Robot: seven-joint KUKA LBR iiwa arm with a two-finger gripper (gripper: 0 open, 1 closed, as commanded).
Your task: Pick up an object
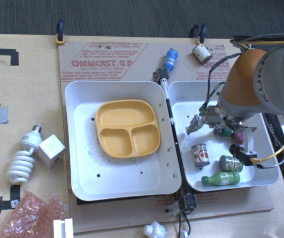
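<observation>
While hovering over the right bin (265, 180), hand (197, 124) finger spread unreadable, grip can't tell. Below it: small can (199, 154), green plastic bottle (222, 179). Left bin: tan sectioned tray (128, 128).

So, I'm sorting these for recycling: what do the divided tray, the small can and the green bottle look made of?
The divided tray looks like matte yellow-orange plastic: one even colour, soft moulded edges, no glare. The small can seems to be metal under a red and white printed label, though the view is too small to be sure. The green bottle looks like glossy translucent plastic or glass, with a pale label; I can't tell which.
</observation>
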